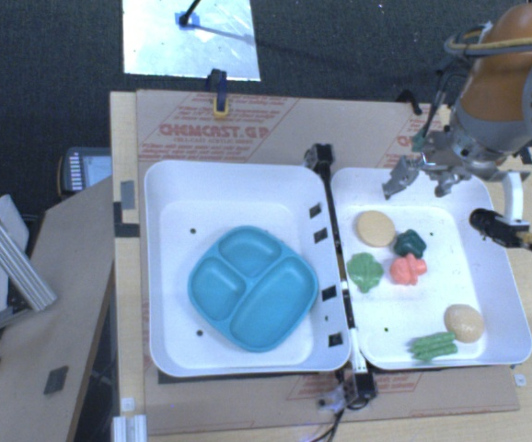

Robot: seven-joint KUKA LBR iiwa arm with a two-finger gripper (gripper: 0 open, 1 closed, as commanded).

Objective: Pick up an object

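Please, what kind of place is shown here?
Probably a robotics lab bench: a robot arm's hand hangs over a white bin of toy foods, beside another bin holding a blue divided plate.

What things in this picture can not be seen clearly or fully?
- Arm: cut off by the right edge of the camera view.
- Gripper: too small and blurred to read its state.
- Beige round piece: too small to identify.
- Sheet above the bench: cut off by the top edge.

Gripper (pixel 421 179) seemingly open above right bin (pixel 514 311), blue plate (pixel 252 288) in left bin (pixel 169 247)
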